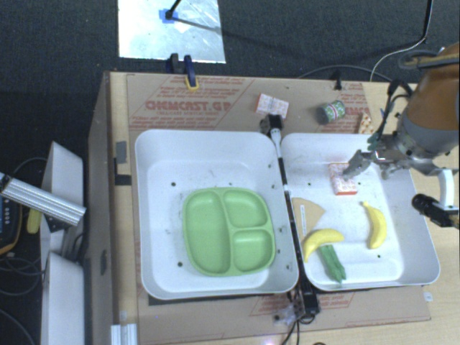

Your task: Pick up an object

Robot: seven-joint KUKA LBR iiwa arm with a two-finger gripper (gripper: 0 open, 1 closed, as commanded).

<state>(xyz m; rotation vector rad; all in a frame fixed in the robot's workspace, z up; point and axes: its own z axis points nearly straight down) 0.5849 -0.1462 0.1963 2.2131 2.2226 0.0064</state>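
Note:
My gripper [372,165] hangs over the back of the right bin [424,264], open, with nothing between its fingers. Its left fingertip [355,165] sits just above and to the right of a small red and white box [343,179] lying on the bin floor. Farther toward the front lie two yellow bananas, one [375,226] at the right and one [321,240] nearer the middle. A green pepper-like piece [332,262] rests against the second banana. A tan wedge [310,213] lies by the divider.
The left bin [162,160] holds a green divided plate [228,231]. A black divider [284,185] separates the bins. Behind the bins on the cardboard sit a small tin [333,111] and a paper card [272,106]. The grey arm [431,113] comes in from the right.

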